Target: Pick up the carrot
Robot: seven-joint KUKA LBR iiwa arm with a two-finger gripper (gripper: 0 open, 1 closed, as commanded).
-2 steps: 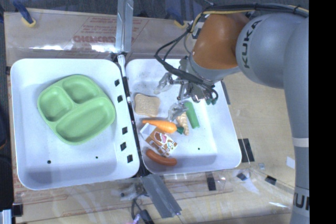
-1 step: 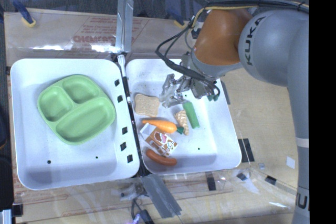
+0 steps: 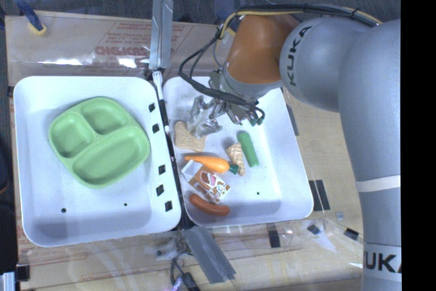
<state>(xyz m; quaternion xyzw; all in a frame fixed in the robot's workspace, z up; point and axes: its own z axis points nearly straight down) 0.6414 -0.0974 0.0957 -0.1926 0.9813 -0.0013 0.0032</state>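
On the right side of the bench the grey KUKA arm (image 3: pixel 354 112) reaches in over the right bin (image 3: pixel 289 197), its orange band sitting just above the wrist. Beside it, on the left, stands the left bin (image 3: pixel 34 215), which carries a green divided plate (image 3: pixel 99 140) with three compartments.

Next in size come the toy foods, all lying in the right bin. A cracker-like piece (image 3: pixel 187 138) lies near the bin's left wall. The carrot (image 3: pixel 208 162) lies almost flat across the middle, orange, with its thin end pointing to the left. Below it sits a small printed packet (image 3: pixel 209 185), and below that a red sausage (image 3: pixel 209 205). To the right of the carrot there is a small corn cob (image 3: pixel 236 157) that nearly touches the carrot's thick end, and just beside the cob a green cucumber-like piece (image 3: pixel 247 148).

The gripper (image 3: pixel 204 116) hangs over the upper part of the bin, above the cracker and apart from the carrot. It holds nothing that I can see, and I cannot tell how far apart its metal parts stand.

I judge the risk as this: the carrot is crowded. If the gripper comes down a little too far right, it may close on the corn cob, or push the carrot against the packet so that it rolls away; a descent straight down from here would meet the cracker instead
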